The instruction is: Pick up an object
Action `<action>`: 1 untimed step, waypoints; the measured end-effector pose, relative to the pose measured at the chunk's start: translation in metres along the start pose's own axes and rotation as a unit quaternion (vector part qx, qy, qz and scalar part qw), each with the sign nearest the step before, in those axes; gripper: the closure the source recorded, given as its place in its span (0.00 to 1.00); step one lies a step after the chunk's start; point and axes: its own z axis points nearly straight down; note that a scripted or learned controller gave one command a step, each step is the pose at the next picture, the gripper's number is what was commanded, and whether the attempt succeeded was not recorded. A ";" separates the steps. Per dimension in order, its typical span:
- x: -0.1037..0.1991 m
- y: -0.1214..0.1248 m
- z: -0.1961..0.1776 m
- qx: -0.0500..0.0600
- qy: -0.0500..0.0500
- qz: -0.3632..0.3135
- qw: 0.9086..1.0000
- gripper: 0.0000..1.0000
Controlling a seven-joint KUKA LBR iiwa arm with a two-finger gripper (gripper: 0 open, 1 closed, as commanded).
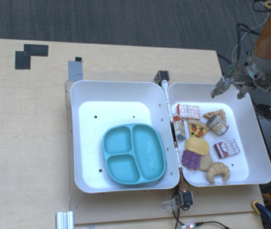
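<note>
The right bin (252,128) holds several toy foods. Among them are a red and white carton (189,111), a pizza slice (215,114), a small tin can (217,126), a yellow piece (197,146), purple grapes (190,160), a croissant (218,171) and a dark red carton (226,149). My gripper (230,91) hangs over the bin's far right rim, beyond the can and pizza slice. Its fingers (217,90) are spread open and hold nothing.
The left bin (90,113) holds a blue divided plate (134,153). A ridge (169,123) separates the two bins, with a small bottle (178,127) lying along it. Cables and clamps sit at the bench's near edge (180,202).
</note>
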 end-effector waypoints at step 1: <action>0.009 -0.030 0.107 -0.002 -0.001 0.000 1.000 0.00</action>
